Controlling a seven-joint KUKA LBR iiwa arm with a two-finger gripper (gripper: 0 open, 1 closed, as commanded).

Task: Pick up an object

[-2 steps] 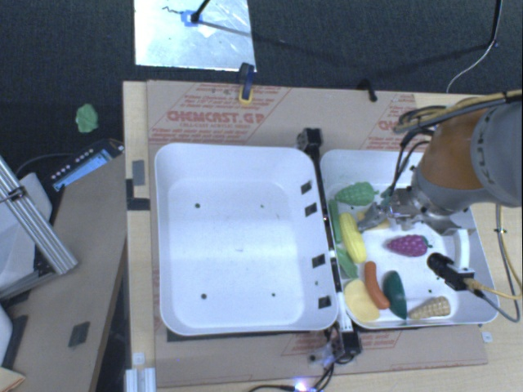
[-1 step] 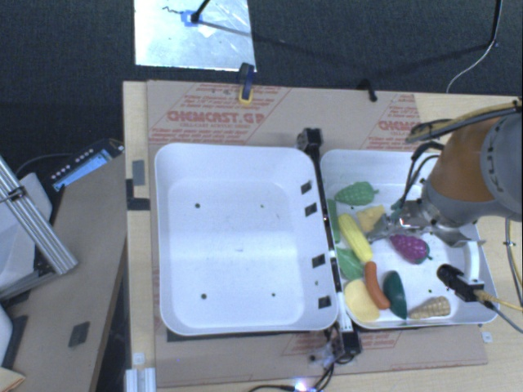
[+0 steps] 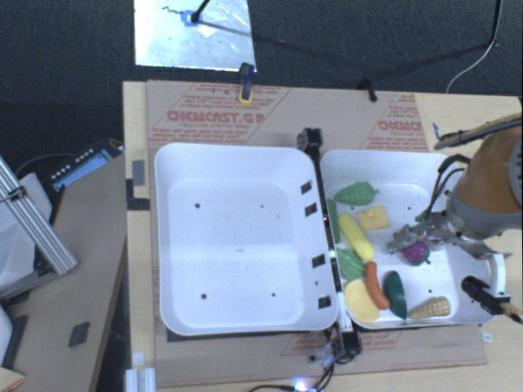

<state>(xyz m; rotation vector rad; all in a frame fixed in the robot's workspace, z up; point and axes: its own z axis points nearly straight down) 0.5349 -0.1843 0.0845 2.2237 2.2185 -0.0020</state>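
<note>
The right bin (image 3: 425, 163) holds several toy foods. A small purple piece (image 3: 417, 254) lies near its middle. My gripper (image 3: 406, 239) sits right over that piece, touching or nearly touching its top left side; whether it holds it is unclear. To the left lie a yellow corn cob (image 3: 355, 235), a yellow cheese block (image 3: 373, 217) and a leafy green piece (image 3: 356, 193). Along the front are an orange sausage (image 3: 375, 286), a dark green vegetable (image 3: 395, 293) and a waffle cone (image 3: 431, 307).
The left bin (image 3: 176, 166) stands beside the right one, with black clips (image 3: 312, 211) along the shared wall. A pale green piece (image 3: 350, 262) and a yellow round piece (image 3: 356, 300) lie by that wall. The arm's orange band (image 3: 490, 178) hangs over the bin's right side.
</note>
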